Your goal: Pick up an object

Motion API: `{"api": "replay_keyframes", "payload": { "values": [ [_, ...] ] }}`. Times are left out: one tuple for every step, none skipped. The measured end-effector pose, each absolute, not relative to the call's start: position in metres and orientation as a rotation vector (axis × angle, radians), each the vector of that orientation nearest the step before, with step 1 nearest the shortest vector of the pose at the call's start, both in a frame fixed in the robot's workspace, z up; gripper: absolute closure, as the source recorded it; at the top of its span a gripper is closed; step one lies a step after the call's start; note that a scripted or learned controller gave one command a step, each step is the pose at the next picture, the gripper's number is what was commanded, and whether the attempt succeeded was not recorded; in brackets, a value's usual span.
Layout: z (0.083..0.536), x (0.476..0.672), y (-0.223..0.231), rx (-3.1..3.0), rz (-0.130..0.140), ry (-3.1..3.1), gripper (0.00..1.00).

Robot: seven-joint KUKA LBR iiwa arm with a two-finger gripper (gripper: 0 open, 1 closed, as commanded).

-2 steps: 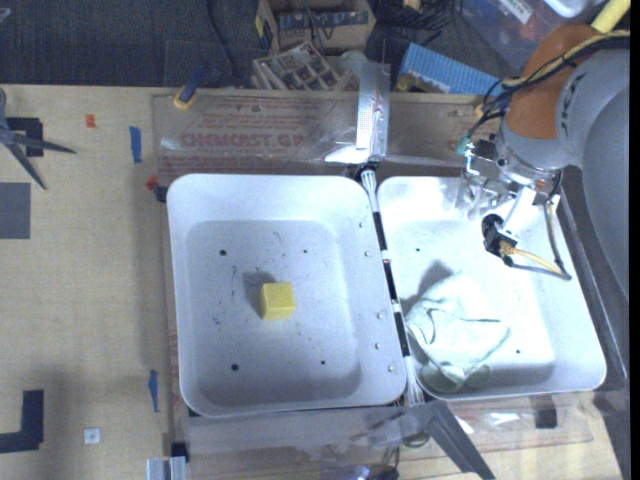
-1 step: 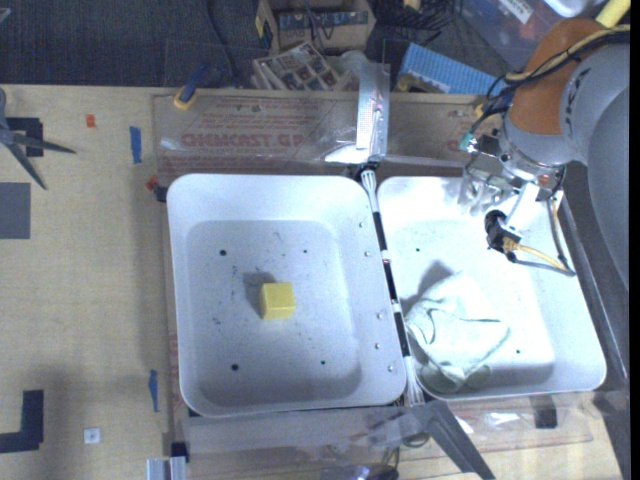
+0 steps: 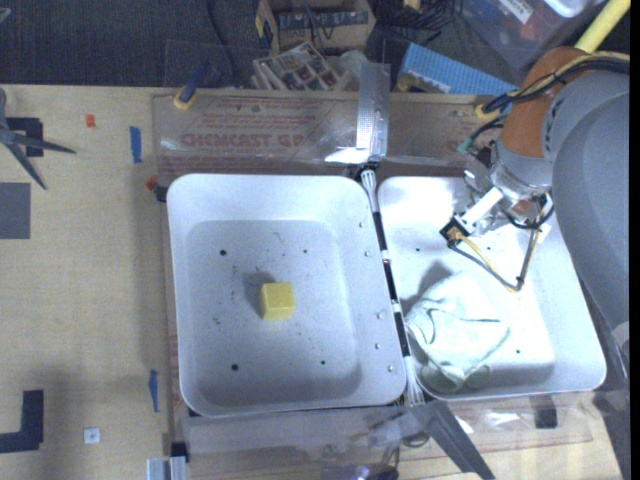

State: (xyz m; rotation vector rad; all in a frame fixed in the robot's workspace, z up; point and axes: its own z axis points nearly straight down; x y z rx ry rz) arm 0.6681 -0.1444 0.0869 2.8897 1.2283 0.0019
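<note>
Currently: yellow block (image 3: 278,300) lies alone near the middle of the left bin (image 3: 190,268), flat on its floor and well apart from every wall. That leaves an open approach from above, so I judge it the easiest pick.

Second candidate: pale crumpled cloth (image 3: 455,333) in the right bin (image 3: 565,363), bunched toward the near-left corner, just beside the divider. It looks limp and would likely need a pinch on a fold.

Hand (image 3: 497,200) hangs over the far part of the right bin, apart from the cloth and well away from the block. Spread or pressed together: cannot tell, since the wrist and arm (image 3: 590,168) cover it from this angle. The cloth's edges blend into the white bin, so its outline is uncertain.
</note>
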Motion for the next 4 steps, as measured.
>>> {"api": "replay_keyframes", "payload": {
  "values": [
    [0.096,0.669,-0.144,2.887,-0.001,1.232,1.0],
    [0.105,0.669,-0.143,2.885,-0.004,1.235,1.0],
    [0.115,0.67,-0.143,2.884,-0.006,1.237,1.0],
    [0.124,0.67,-0.143,2.883,-0.008,1.238,1.0]
  ]
}}
